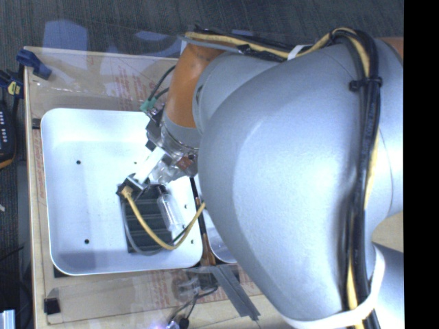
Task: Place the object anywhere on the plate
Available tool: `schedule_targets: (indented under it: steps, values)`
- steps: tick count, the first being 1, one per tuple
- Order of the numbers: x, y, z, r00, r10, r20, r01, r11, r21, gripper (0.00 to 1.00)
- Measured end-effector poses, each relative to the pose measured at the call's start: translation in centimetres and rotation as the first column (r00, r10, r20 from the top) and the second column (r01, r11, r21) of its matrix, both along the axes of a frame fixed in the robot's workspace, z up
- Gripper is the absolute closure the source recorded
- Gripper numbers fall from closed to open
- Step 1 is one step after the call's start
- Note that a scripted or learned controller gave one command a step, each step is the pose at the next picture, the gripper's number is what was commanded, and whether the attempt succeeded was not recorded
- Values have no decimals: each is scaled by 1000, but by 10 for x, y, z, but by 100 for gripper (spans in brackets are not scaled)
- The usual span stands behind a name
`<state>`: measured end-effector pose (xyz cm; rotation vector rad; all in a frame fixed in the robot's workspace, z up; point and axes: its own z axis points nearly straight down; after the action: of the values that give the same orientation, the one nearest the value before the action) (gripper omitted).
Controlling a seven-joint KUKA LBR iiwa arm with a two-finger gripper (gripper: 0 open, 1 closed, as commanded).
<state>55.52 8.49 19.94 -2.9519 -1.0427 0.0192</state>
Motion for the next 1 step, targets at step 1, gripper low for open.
schedule_targets:
  steps: [1]
  values:
    - [92,24,-55,998,57,9,-57,998,-3,100]
